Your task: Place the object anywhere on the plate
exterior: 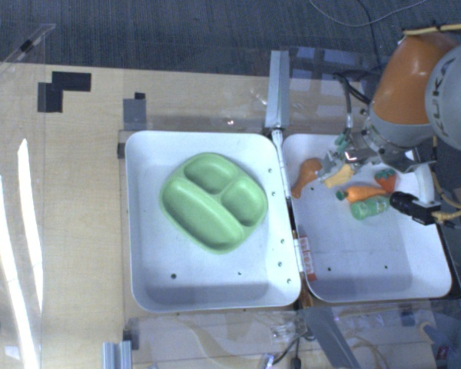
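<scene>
Camera view: green plate (213,201) sits in the left bin (150,283) w/ all three compartments bare — nothing delivered yet, so the whole carry is left to do. The toy food is piled in the right bin (384,283): an orange drumstick-like piece (306,174), a yellow piece (339,177), a carrot (365,193), a green item (369,208). Arm comes in from the right, bent low over the bin's far corner, jaws (352,154) just above the pile — can't tell if they're open or holding anything.
</scene>
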Available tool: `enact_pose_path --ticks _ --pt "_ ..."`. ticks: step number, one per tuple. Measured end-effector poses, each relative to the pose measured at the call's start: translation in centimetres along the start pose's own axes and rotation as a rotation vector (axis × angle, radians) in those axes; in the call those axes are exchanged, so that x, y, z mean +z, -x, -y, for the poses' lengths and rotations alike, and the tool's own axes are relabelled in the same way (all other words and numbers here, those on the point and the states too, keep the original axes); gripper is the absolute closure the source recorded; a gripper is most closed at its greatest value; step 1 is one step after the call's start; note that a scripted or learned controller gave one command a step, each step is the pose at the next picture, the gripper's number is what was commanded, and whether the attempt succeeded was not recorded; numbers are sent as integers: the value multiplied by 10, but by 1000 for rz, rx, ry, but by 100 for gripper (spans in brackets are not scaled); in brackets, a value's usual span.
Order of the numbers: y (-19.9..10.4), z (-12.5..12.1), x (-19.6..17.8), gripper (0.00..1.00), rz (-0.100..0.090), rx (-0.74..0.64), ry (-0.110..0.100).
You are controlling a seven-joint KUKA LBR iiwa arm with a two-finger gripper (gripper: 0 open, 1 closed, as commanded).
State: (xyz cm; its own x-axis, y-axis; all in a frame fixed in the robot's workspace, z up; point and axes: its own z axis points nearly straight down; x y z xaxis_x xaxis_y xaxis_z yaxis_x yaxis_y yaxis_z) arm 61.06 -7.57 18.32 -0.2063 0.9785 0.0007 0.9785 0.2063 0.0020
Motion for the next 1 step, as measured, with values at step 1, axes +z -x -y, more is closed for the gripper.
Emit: enact_pose_path --ticks 1 --pt "-86 -15 1 100 0 -222 -2"
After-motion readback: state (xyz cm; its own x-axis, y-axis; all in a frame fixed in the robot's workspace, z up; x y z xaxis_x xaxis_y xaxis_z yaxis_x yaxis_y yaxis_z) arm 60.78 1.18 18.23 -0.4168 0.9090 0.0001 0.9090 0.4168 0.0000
